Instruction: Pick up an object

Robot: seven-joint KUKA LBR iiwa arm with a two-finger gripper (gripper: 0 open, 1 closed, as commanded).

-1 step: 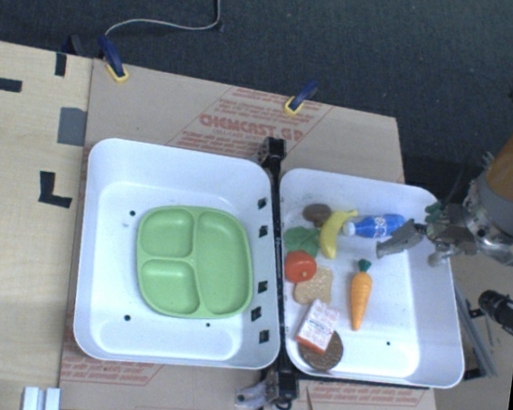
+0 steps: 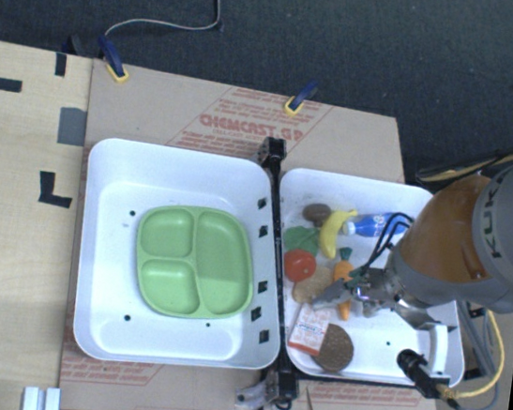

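Note:
The right bin holds a pile of small items: a yellow banana, a red tomato, a green piece, a brown oval, a blue-and-white bottle, a brown cookie and a red-and-white packet. My gripper is down in this bin, just right of the tomato, among small orange pieces. Its grey fingers point left. The arm's orange band hides the bin's right part.
The left bin holds a green divided plate. A black divider runs between the bins. Both bins rest on a cardboard sheet with clips at its top edge. A cable lies on the dark floor behind.

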